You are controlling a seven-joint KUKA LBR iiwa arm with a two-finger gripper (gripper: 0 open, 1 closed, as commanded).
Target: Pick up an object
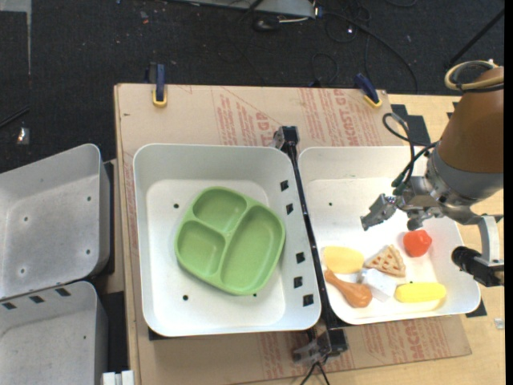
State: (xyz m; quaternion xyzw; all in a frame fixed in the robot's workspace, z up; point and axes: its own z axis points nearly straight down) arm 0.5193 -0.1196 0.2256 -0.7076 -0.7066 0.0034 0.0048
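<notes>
Two white bins sit on a cardboard-topped bench. Left bin holds a green tray. Gripper hovers over right bin, grasp unclear; tomato, pizza slice, drumstick lie below.

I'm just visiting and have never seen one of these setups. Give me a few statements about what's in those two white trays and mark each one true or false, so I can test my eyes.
1. The green divided plate lies in the left bin. True.
2. The toy foods lie in the same bin as the green divided plate. False: they lie in the right bin.
3. The red tomato sits near the gripper. True.
4. The gripper holds the pizza slice. False: the pizza slice lies on the bin floor, and nothing shows at the gripper.
5. The drumstick lies at the near edge of the food pile, beside a yellow piece. True.
</notes>
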